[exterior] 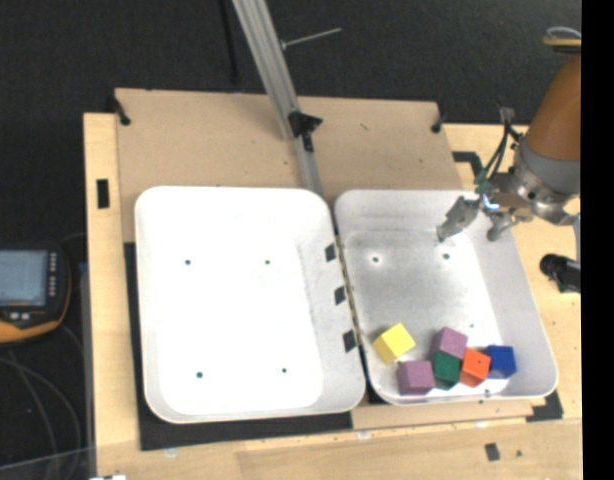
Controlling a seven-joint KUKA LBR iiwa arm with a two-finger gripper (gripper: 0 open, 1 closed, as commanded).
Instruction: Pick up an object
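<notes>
Dark carpeted floor (107,28), tan wooden bench (377,143), slanted metal rail (272,58)

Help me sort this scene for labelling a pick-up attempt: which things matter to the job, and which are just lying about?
Belonging to the job:
- claw, above the right bin's far end
- yellow block
- two purple blocks
- green block
- orange block
- blue block

Just lying about:
- left bin
- handheld screen device off the bench's left
- slanted metal rail

Blocks (445,360) crowd right bin's (407,218) near edge — elsewhere seemingly open.
</notes>
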